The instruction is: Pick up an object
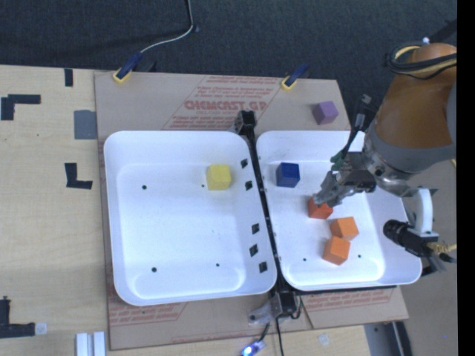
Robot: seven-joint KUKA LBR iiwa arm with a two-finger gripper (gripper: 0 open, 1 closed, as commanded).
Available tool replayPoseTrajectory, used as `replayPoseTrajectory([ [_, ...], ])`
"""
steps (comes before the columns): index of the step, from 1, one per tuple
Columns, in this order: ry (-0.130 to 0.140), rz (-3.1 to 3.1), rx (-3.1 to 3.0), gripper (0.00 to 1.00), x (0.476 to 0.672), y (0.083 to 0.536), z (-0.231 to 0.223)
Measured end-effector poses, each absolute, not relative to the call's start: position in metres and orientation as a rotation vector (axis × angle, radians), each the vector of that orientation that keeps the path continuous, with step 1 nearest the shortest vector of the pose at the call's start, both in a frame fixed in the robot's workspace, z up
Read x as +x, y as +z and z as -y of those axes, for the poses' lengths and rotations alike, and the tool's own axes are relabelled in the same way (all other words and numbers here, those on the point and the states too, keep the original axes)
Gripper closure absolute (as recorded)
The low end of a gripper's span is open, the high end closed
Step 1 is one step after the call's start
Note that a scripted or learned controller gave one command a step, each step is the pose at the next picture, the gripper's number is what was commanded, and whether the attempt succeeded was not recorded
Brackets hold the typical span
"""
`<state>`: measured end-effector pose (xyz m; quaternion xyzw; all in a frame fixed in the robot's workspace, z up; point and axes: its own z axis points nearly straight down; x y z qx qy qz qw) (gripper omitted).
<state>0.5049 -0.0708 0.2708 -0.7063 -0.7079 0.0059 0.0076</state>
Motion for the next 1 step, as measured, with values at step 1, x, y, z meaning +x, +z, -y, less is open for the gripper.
replayPoseTrajectory([
  [1, 0.006, 2.219, -2.219, 1.00, 0.5143, 0.2366, 0.0868],
])
